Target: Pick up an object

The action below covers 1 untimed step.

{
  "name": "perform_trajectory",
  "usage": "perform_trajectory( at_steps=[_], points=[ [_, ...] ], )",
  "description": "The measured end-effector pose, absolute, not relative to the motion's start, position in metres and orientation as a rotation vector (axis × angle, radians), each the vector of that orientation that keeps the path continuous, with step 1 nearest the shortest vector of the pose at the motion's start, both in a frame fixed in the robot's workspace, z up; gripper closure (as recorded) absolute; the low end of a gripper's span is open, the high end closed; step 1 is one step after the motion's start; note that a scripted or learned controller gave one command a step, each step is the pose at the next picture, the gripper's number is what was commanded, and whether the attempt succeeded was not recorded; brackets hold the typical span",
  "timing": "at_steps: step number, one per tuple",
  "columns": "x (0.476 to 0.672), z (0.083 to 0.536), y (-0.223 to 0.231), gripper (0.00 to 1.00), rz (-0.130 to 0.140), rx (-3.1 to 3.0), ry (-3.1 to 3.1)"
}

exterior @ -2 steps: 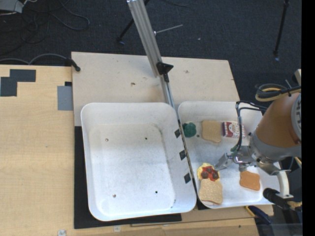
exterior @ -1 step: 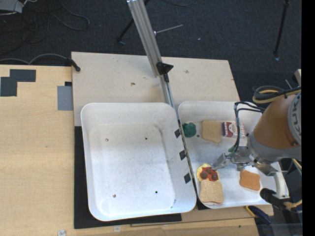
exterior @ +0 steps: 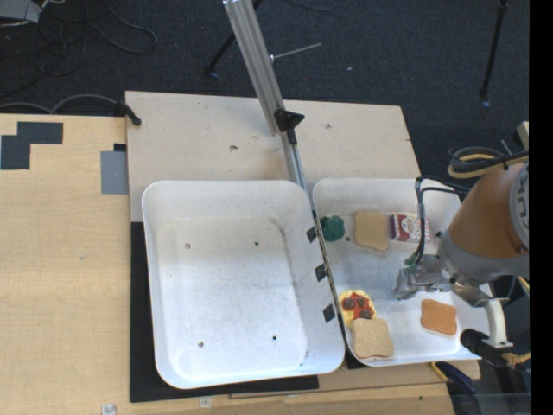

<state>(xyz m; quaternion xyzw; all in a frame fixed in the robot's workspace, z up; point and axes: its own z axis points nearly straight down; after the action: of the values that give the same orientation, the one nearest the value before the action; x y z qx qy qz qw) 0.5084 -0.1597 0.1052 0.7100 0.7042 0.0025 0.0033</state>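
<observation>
Right bin point(exterior: 367, 195), hand point(exterior: 406, 285) inside

Dark carpet floor point(exterior: 389, 50) (cables strewn) behind wooden bench point(exterior: 60, 266).

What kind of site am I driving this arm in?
Likely a robotics lab test bench: two shallow white bins on a plywood board, loose black cables on dark carpet, and toy food such as a tan bread slice.
</observation>
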Motion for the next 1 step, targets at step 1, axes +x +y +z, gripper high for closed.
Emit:
perform_trajectory(
  at_steps=[1],
  points=[
    [0.5101,0.1682,-0.1610,1.00,0.003,2.219,2.220]
  ],
)
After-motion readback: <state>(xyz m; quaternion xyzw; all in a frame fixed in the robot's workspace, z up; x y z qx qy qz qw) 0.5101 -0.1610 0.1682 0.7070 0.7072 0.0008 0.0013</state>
